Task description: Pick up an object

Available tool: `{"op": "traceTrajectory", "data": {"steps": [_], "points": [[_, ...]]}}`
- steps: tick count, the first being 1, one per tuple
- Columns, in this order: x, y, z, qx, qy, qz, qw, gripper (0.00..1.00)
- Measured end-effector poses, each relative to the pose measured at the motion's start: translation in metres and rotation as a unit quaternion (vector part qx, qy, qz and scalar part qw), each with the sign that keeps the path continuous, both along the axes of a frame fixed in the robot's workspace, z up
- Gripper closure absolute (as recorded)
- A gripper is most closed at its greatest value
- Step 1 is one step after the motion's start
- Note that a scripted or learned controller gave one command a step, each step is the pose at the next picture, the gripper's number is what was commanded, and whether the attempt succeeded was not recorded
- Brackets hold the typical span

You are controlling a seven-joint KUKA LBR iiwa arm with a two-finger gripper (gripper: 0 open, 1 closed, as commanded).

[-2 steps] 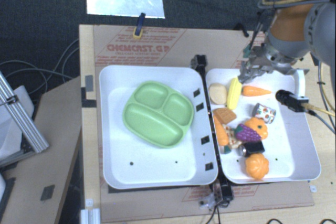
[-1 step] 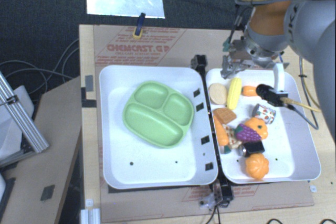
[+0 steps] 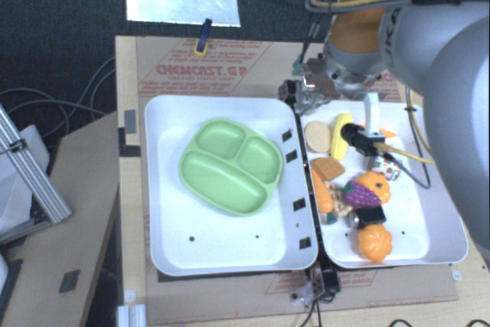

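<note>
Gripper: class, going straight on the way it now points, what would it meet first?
The gripper points down at the far-left corner of the right bin, so probably its rim or bare floor there, just short of the round tan biscuit. Depth is unclear.

I'm looking at a robotics lab: printed cardboard (image 3: 214,69) under the left bin (image 3: 222,241), aluminium framing (image 3: 34,180) off its left side.

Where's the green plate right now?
In the camera view, the green plate lies near the middle of the left bin, away from the toy food in the right bin.
</note>
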State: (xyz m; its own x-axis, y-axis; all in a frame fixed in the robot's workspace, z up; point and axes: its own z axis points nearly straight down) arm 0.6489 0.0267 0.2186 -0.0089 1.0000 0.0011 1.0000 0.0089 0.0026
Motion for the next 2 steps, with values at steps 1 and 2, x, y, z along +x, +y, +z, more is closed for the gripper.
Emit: {"op": "traceTrajectory", "data": {"steps": [1,2], "points": [[-0.011,0.05,0.013,0.0001,0.0,0.0,1.0,1.0],[-0.008,0.053,-0.001,-0.0006,0.001,-0.002,1.0,1.0]]}}
